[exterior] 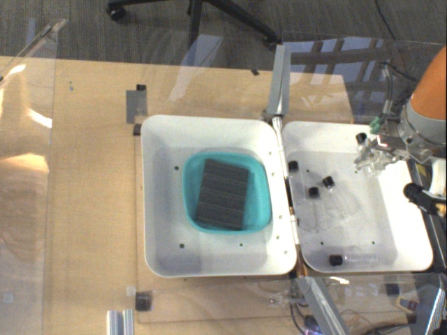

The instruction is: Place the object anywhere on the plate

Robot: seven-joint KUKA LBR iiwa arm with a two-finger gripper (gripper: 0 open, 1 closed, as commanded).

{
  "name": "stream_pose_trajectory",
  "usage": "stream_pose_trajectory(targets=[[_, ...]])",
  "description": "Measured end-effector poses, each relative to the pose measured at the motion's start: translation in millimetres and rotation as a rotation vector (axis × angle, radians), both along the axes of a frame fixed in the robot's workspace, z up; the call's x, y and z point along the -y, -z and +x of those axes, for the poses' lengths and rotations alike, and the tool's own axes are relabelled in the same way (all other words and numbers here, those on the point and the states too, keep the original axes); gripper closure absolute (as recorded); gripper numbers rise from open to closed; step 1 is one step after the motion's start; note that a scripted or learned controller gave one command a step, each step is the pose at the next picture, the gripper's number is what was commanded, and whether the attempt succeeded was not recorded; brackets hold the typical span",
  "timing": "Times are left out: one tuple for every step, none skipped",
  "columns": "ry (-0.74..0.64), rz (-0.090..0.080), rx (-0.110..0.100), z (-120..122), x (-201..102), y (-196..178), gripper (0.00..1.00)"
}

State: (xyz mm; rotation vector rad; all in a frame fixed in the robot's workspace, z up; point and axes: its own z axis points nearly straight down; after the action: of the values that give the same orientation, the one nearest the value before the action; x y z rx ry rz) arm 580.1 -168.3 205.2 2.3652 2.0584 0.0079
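A dark grey ribbed block (222,193) lies flat on the teal plate (261,204), near its middle and slightly tilted. The plate sits in the left white bin (159,187). My gripper (372,159) hangs over the upper right part of the right white bin (391,257), far from the block. It is open, with nothing between its pale fingers.
Several small black pieces (327,182) lie scattered in the right bin, one of them near its front edge (336,259). A metal divider bar (279,82) runs back from between the bins. An office chair base (195,5) stands on the floor beyond the bench.
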Motion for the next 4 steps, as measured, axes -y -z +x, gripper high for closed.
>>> stream_pose_trajectory(targets=[[-0.123, 0.000, -0.004, -38, -52, 55, 1.00], [-0.122, 0.000, -0.004, -38, -52, 54, 0.00], [-0.123, -0.002, -0.001, -78, 25, 39, 0.00], [-0.039, -0.002, 0.002, -54, 29, -59, 0.00]])
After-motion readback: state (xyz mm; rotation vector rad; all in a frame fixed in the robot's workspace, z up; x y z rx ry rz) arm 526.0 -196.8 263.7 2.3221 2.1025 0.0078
